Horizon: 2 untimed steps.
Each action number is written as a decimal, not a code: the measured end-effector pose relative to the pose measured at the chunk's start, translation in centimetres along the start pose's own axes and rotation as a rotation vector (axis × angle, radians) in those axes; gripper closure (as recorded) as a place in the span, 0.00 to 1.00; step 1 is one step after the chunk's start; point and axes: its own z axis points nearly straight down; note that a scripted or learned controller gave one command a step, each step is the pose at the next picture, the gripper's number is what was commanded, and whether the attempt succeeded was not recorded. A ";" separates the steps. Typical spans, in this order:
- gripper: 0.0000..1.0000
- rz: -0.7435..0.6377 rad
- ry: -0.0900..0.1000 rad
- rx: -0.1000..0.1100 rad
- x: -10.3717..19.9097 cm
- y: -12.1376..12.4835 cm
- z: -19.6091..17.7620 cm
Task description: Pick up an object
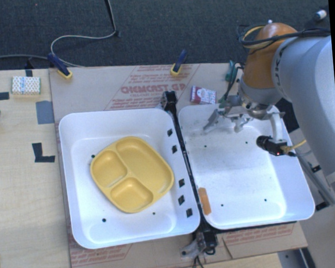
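Yellow plate (131, 173) lies in left bin, well apart from hand (227, 118); hand's state unclear.

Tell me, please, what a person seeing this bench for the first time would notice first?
First, the yellow divided plate, lying in the left bin, bright against the white. Next, the grey arm with its orange band, reaching in from the right, its gripper over the far edge of the right bin. A small orange object lies at that bin's near-left edge.

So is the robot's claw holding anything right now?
No, nothing. The gripper hangs over the back of the right bin with nothing between its fingers. The yellow plate lies untouched in the left bin.
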 end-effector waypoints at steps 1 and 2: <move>1.00 -0.001 0.002 0.001 0.1 0.0 -0.9; 0.00 -0.001 0.002 0.001 0.1 0.0 -0.9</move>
